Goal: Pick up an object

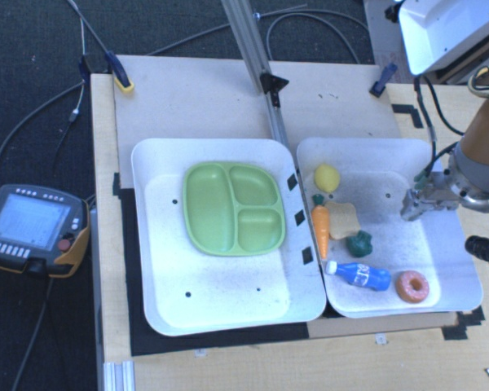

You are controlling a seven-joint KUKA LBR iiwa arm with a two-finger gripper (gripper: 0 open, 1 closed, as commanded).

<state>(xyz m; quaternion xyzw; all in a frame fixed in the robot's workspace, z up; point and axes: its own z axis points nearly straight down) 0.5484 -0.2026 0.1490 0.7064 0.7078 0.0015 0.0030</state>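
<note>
The right bin (440,169) holds a yellow lemon (327,178), an orange carrot (321,230), a tan slice of bread (343,219), a dark green broccoli piece (359,243), a blue bottle (361,275) lying on its side, and a pink donut (412,286). My gripper (416,204) hangs over the right part of that bin, to the right of the bread and broccoli and above the donut in the view. Nothing shows between its fingers. The left bin (159,218) carries a green divided plate (233,208).
A metal pole (253,39) slants down to the seam between the two bins. A teach pendant (34,231) lies off the bench at left. Cables run across the dark floor behind. Blue clamps (119,75) sit at the bench's back corners.
</note>
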